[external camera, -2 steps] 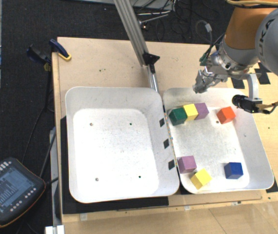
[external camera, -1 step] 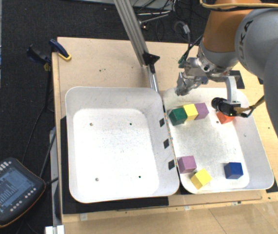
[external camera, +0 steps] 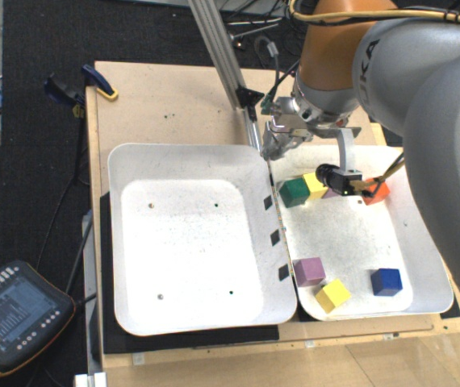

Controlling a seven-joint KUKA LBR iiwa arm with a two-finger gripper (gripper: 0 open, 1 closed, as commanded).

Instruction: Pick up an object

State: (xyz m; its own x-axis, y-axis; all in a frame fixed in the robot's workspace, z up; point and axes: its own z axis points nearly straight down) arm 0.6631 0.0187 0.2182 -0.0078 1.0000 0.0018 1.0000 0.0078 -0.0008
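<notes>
Looming closest to the lens: grey arm (external camera: 432, 95), sweeping in from the right, orange band above the wrist. Gripper (external camera: 281, 142) hanging over the rear-left corner of right bin (external camera: 424, 289), just beside the rim shared with left bin (external camera: 125, 216). Open or closed: cannot tell from this angle. Nothing seen held.

Step in hand, by the look of it: approach, before any grasp. To do it well: pick one target and centre over it before descending. Nearest candidate: green block (external camera: 294, 192), just in front of the gripper, touching or all but touching rear yellow block (external camera: 315, 185). Awkward pair, that, with a risk of straddling both or shoving one aside. Better to come down square to green's free faces, away from the yellow neighbour and clear of the bin wall. Easier options nearer the front: purple block (external camera: 309, 270), front yellow block (external camera: 332, 294) close beside it, blue block (external camera: 386, 281) standing apart with free floor all round. Close only once low enough to take the sides, then lift straight.

Contents. Right bin: green, rear yellow, and an orange piece (external camera: 378, 189) at the rear right, partly hidden, perhaps another block; purple, front yellow and blue along the front. Left bin: bare white floor, lightly speckled, no objects.
</notes>
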